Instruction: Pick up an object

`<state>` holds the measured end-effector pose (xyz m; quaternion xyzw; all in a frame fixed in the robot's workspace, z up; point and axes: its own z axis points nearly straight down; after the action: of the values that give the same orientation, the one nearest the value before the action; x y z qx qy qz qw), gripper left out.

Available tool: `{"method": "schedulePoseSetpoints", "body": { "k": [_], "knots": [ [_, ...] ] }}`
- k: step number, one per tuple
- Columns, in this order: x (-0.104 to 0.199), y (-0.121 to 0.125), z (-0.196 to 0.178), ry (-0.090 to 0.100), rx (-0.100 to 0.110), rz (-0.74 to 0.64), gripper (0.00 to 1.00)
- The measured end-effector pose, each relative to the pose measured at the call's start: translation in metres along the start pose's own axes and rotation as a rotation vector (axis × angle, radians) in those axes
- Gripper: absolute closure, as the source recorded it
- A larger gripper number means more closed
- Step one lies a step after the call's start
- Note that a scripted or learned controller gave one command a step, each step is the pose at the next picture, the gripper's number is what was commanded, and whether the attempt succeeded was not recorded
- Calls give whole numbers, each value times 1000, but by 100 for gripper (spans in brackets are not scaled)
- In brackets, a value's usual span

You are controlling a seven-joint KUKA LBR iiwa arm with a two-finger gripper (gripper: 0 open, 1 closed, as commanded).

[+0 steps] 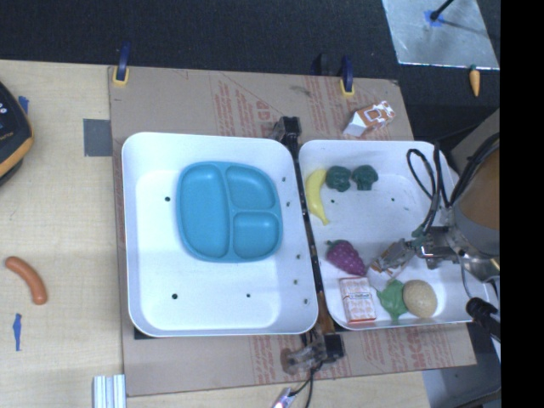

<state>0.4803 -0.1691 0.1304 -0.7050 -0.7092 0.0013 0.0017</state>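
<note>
Gripper [393,257]: low in right bin [399,155], beside grapes [346,257]; finger state cannot be told.
Advice: grapes to be centred betw. fingers before closing.

One fixed camera looks down from above at a slant, far enough off to take in both bins: the left bin [136,228] and the right bin [391,155], with bench [51,219] to the left and dark floor [212,15] at the far edge.

I can't make out the gripper [393,257] fingers beside the grapes [346,257]; the arm [476,198] is cut off.
</note>
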Motion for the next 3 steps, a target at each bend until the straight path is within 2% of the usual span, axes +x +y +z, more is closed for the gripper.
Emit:
{"method": "schedulePoseSetpoints", "body": {
  "k": [1,2,3],
  "knots": [
    [-31,67,39,-1,-2,1,0],
    [19,129,-90,0,-6,0,0],
    [-5,155,-21,-1,1,2,0]
  ]
}}
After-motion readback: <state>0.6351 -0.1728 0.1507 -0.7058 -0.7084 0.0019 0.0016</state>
